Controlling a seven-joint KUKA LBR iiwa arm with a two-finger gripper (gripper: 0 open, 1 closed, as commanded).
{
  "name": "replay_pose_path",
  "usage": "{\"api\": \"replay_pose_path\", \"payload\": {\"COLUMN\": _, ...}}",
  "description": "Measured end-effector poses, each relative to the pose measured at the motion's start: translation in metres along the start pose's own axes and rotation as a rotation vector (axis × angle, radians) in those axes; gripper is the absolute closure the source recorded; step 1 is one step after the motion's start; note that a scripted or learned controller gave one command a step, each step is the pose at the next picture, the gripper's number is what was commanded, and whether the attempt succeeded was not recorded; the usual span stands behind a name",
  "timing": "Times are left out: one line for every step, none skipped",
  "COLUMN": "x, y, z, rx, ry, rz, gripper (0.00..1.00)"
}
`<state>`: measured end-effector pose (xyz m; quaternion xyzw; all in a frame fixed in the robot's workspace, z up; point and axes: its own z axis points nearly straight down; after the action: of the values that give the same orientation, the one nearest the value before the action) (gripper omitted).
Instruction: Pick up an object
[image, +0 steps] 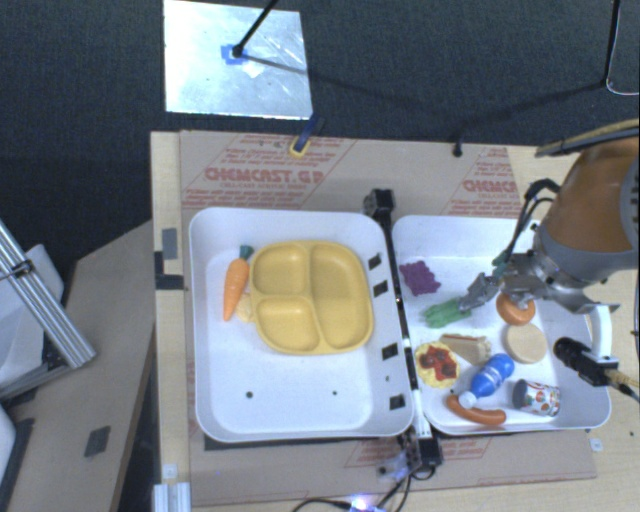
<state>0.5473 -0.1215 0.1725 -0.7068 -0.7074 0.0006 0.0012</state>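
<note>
You see the end effector (492, 287) low over the right bin (585, 405), right of centre in the frame; whether it grips anything, you cannot tell. Just beside it lie a green toy vegetable (443, 311) and an orange round piece (517, 310).

Light is coming in pretty even and soft from overhead, nothing harsh. The two white bins (300, 420) are reading bright but not blowing out, while the dark carpet (80, 100) far up-left of the claw (500, 285) is staying dim and grainy. The metal sheet (238, 60) way above-left of the claw is throwing off a patchy glare. Shadows are staying faint, just soft smudges beside the toys below the claw. The whole shot is looking a bit soft and low-res, and the arm (595, 215) right of the claw is going slightly fuzzy.
</note>
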Motion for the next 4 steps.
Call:
{"api": "replay_pose_path", "payload": {"x": 0.005, "y": 0.004, "z": 0.061, "rx": 0.001, "ry": 0.001, "rz": -0.001, "gripper": 0.00}}
{"api": "replay_pose_path", "payload": {"x": 0.005, "y": 0.007, "z": 0.083, "rx": -0.007, "ry": 0.000, "rz": 0.000, "gripper": 0.00}}
{"api": "replay_pose_path", "payload": {"x": 0.001, "y": 0.010, "z": 0.070, "rx": -0.023, "ry": -0.011, "rz": 0.001, "gripper": 1.00}}
{"api": "replay_pose_path", "payload": {"x": 0.000, "y": 0.009, "z": 0.006, "rx": -0.008, "ry": -0.002, "rz": -0.003, "gripper": 1.00}}
